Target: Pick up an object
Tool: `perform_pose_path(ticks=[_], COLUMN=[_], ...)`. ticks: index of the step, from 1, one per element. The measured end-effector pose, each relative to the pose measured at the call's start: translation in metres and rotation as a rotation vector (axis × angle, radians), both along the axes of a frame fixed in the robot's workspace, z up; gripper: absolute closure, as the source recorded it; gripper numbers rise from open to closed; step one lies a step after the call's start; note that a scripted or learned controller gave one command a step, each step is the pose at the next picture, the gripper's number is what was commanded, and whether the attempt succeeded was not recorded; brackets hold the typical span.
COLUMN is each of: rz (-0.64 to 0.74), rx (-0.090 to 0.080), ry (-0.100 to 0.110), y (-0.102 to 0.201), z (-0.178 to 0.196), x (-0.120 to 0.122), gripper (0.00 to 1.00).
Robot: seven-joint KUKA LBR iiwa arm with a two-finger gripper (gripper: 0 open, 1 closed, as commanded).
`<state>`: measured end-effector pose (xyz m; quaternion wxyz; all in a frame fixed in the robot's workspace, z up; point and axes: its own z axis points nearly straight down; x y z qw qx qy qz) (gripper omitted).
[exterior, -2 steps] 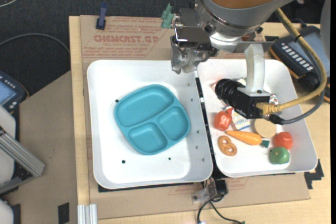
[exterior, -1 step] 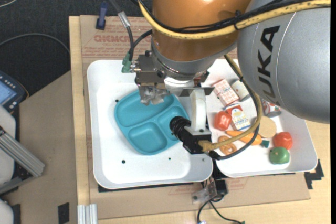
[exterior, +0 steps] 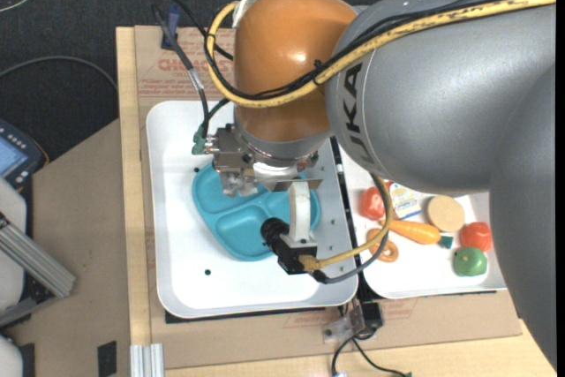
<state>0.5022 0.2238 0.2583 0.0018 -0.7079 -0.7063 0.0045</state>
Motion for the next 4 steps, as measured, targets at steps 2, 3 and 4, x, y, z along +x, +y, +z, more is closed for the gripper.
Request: perform_pose_path(ticks=[2,3,4], rz=[0.004,0.005,-0.001], rx=[0.006,0.007,0.000], ry=[-0.013,-0.015,0.000], y=[-0.013,-0.012,-0.034], z=[0.226,0.236,0.143], x=[-0.015,-0.014,-0.024], gripper=[1.00,1.00,1.00])
